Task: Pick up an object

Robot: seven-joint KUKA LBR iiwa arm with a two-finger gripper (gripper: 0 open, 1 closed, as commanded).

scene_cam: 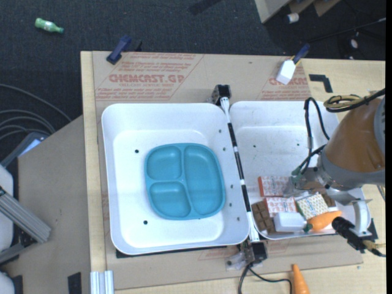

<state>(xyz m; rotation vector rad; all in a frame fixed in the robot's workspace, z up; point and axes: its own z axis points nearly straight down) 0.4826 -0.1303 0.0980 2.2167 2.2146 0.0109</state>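
Two shallow white bins sit side by side on a bench. The left bin holds a blue plate with three compartments, lying flat near its middle. The right bin has its things heaped in the near corner: a brown bar like chocolate against the near left wall, a red and white packet just behind it, a small white box beside the bar, a patterned packet to the right of that, and an orange carrot lying across the near rim, touching the white box.

The arm reaches in from the right, its orange band above the wrist, and covers the right part of that bin. Its gripper hangs low over the heap, just beside the red and white packet and above the patterned packet. How the jaws stand cannot be told from this slant, and nothing can be seen between them.

Outside the bins, a white block rests on the bench behind the right bin, and a small green thing lies on the dark floor at far left.
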